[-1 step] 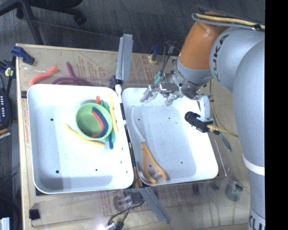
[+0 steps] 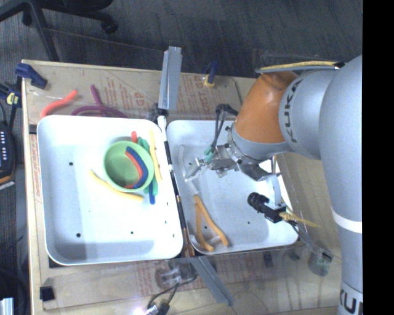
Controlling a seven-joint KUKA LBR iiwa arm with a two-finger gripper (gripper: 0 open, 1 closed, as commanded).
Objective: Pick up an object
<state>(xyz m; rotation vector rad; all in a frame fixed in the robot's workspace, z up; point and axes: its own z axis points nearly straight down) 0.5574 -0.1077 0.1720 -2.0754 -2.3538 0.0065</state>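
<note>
the gripper (image 2: 200, 165) is held low in the right bin (image 2: 246, 240) (smooth white plastic), above thin orange curved strips (image 2: 206, 226); its opening cannot be told.

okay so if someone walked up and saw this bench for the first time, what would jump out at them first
Probably the big grey arm with its orange band, reaching from the right over the right bin, its end effector low near that bin's upper left. Next, the green bowl in the left bin, with red, blue and yellow strips in and around it.

Blue clamps (image 2: 29, 75) at bench (image 2: 123, 277) corner; office chair base (image 2: 68, 15) beyond.
</note>
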